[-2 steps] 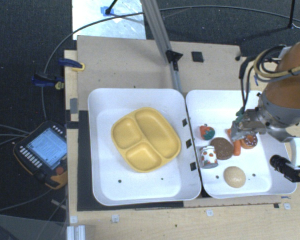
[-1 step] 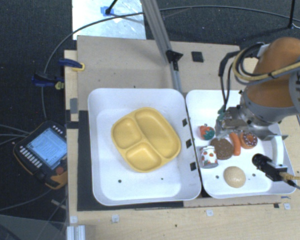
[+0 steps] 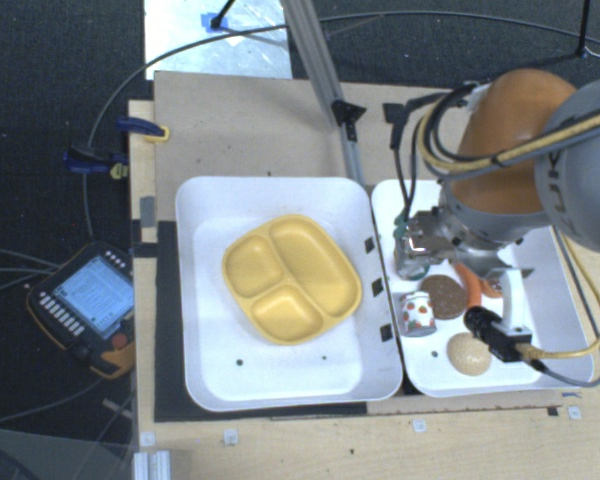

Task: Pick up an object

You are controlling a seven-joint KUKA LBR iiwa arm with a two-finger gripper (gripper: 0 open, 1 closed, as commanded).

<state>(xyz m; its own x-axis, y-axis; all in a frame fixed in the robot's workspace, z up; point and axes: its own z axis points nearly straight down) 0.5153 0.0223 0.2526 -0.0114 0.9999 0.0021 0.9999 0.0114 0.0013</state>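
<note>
Camera view: one yellow plate (image 3: 292, 279) (three compartments), perhaps four items right bin (image 3: 565, 298).

Arm (image 3: 570, 158): single, grey, entering from right, bent downward. Orange band (image 3: 510, 138) above wrist, yellow and black cables looped alongside. Pincer (image 3: 412, 253): low at wrist end, pointing down; metal body visible.

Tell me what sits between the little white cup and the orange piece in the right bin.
A brown round object lies between the white cup and the orange piece in the camera view.
</note>
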